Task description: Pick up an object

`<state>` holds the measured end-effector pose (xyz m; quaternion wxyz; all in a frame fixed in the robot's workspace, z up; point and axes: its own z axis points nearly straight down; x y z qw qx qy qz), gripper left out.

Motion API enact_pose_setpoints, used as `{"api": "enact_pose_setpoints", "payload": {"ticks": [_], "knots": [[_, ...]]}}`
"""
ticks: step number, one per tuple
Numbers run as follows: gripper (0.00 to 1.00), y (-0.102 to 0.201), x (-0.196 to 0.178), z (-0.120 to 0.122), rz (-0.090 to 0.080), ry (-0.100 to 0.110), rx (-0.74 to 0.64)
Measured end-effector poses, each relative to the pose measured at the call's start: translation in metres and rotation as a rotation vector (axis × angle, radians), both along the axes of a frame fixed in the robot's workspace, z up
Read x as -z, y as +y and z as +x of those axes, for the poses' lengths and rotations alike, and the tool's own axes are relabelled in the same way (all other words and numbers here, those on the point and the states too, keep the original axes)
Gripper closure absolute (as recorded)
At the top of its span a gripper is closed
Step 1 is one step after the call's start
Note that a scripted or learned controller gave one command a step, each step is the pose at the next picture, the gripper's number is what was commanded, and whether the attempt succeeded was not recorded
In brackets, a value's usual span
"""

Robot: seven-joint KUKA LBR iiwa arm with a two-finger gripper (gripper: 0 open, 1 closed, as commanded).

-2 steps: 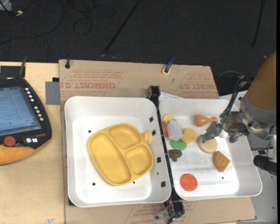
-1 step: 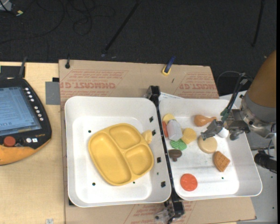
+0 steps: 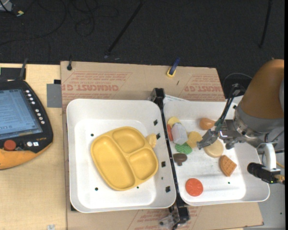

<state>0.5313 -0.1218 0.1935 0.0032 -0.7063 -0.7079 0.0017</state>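
Gripper: the dark two-finger gripper (image 3: 209,142) hangs low over the right shallow white bin (image 3: 240,191), on a grey arm with an orange band (image 3: 264,92) reaching in from the right; whether it is spread or clenched I cannot tell at this slant, and nothing is visibly caught in it.
Directly beside it: a pale cream round disc-shaped toy (image 3: 214,150) lies just to the right of and below the tip, possibly touching it, though the dark metalwork blurs the edge.
Just left of it: a small yellow lumpy piece (image 3: 194,138) sits close by, and beyond that a grey-blue oblong toy (image 3: 180,133) leaning against a red and yellow piece (image 3: 172,126).
Below left: a green ridged toy (image 3: 183,148) and, under it, a small dark brown piece (image 3: 180,159).
Above it: an orange rounded toy (image 3: 206,123) near the bin's far side.
Below right: a tan waffle-textured wedge (image 3: 227,166).
Further below: a flat red-orange round disc (image 3: 194,187) near the bin's front.
Far left of the gripper: the left shallow white bin (image 3: 86,116) holds a yellow plastic divided plate with three compartments (image 3: 124,157).
Beyond the bins: a black tablet-like control pendant with a lit screen (image 3: 14,123) rests on the wooden bench (image 3: 24,190), well apart.
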Motion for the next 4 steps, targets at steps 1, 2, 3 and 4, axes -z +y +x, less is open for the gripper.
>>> {"api": "enact_pose_setpoints", "payload": {"ticks": [1,2,3,4], "knots": [[0.0,0.0,0.064,0.003,0.0,0.001,0.002],[0.0,-0.001,0.107,0.003,-0.008,-0.008,0.006],[1.0,-0.002,0.096,0.002,-0.002,-0.004,0.014],[1.0,-0.003,0.05,0.01,-0.002,-0.008,0.002]]}}
